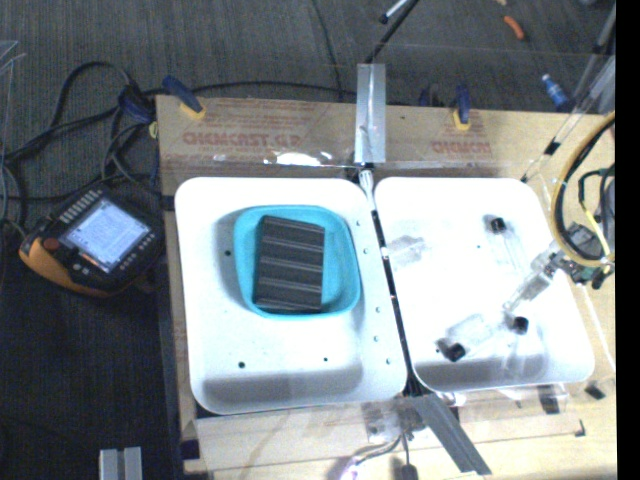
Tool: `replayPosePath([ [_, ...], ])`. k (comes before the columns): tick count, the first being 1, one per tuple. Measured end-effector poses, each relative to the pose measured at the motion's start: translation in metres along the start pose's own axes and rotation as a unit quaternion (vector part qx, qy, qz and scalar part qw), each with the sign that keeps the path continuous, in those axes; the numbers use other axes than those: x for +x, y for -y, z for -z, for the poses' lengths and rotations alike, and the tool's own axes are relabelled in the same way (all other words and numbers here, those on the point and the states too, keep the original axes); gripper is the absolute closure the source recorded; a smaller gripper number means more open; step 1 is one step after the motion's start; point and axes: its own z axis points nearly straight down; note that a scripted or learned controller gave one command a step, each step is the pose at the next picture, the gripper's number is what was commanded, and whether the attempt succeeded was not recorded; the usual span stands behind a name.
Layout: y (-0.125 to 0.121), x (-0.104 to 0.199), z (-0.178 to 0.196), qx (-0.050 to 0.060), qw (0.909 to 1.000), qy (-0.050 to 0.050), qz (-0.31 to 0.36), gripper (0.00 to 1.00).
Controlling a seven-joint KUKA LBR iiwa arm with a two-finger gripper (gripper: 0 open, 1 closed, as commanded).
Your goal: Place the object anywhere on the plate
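A dark grey ridged block [290, 263] lies flat on the teal plate [346, 268], roughly at its middle and upright in line with the plate. The plate rests in the left white bin [280, 378], toward its back half. Nothing touches the block or the plate.
The right white bin [450, 203] holds several clear plastic pieces, among them a small one [405, 251] near the divider, a tube with a black cap [497, 230] and a black-tipped one [462, 338] at the front. Yellow and black cables [585, 218] hang at the right edge.
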Motion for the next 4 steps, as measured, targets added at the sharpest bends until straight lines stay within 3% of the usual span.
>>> replayPosePath([
  [3,0.0,0.0,0.0,0.0,1.0,0.0,0.0,0.0],
  [4,-0.032,0.034,-0.125,0.0,0.9995,-0.002,-0.03,0.0],
])
